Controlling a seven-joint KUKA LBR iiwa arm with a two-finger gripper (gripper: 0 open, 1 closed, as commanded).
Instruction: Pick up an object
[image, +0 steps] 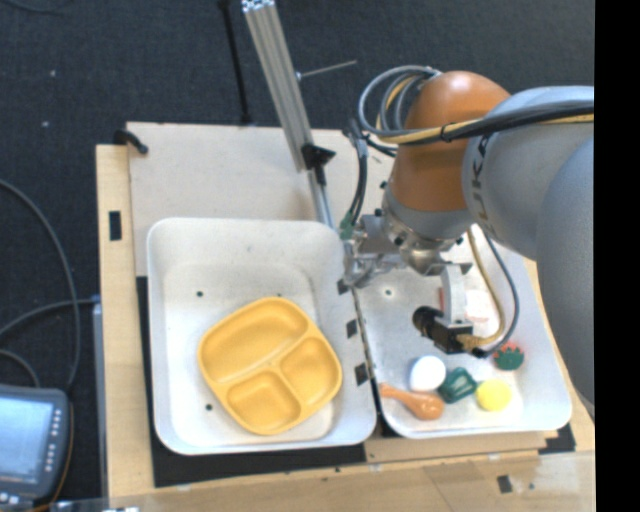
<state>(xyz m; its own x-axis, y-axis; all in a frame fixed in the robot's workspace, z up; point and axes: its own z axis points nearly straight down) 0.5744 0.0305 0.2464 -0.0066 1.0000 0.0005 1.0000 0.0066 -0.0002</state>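
I've got the arm (530, 170) reaching in from the right, wrist low over the seam between the bins. The gripper (362, 262) sits at the far inner corner of the right bin (395, 320). I can't tell from this angle if it's open or closed, and I see nothing in it.

The left bin (200, 250) holds one yellow divided plate (268, 365): three compartments, smooth hard plastic by the look, lying flat. It's stiff and light, but wide and slick. I judge the raised rim the only place to pinch it, so a poor pick.

The better candidates are clustered along the near edge of the right bin, well apart from the gripper:
- orange piece (415, 401): elongated, bulbous at one end, lying flat. Grab across the thin neck.
- white ball (428, 373): round and smooth, touching or just beside the orange piece. Probably light, and it will roll if nudged.
- yellow ball (493, 396): matte-looking, with the same roll risk.
- green piece (459, 384): dark and angular, between the two balls. Its flat faces suit the gripper best.
- red-and-green piece (510, 357): smallest, too small to identify.

My pick is the green piece.
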